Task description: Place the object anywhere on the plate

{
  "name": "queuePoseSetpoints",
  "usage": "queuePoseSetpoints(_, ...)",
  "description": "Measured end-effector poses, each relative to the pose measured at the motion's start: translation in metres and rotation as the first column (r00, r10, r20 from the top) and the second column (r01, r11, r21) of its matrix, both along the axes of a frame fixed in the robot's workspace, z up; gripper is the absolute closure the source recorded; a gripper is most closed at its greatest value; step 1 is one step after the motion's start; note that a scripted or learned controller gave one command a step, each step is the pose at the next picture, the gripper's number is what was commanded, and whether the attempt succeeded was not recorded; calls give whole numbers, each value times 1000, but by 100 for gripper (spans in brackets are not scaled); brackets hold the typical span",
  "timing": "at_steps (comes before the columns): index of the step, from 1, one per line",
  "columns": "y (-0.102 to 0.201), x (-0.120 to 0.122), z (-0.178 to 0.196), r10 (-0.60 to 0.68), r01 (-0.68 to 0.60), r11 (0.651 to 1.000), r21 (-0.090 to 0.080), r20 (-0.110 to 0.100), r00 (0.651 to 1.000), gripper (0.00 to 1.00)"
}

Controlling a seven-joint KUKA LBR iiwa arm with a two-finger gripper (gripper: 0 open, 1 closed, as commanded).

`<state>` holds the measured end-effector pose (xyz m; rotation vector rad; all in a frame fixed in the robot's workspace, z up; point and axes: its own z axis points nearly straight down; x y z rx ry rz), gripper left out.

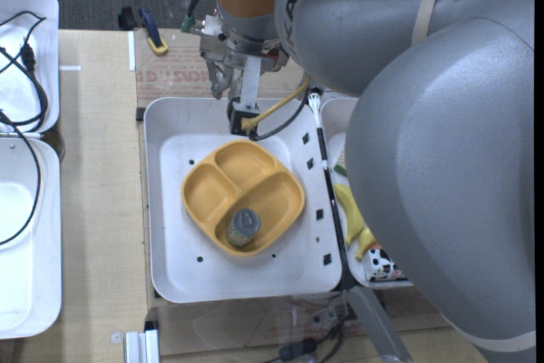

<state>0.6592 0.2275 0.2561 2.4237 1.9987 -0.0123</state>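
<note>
— Where is the object, and which way does it point?
— The grey object (245,225) lies in the nearest compartment of the yellow plate (204,193), inside the middle bin (174,268). It looks roundish, with no clear long axis.
— And the gripper?
— The gripper (223,87) hangs over that bin's far rim, apart from the plate. Open or closed, I cannot tell.
— What else?
— A banana (348,212) is in the neighbouring bin (333,130), mostly hidden by the arm (442,140).
</note>
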Motion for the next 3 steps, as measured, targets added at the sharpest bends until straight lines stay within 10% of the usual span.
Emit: queuePoseSetpoints(3,-3,2,17,4,-4,1000,-14,-13,1000,100)
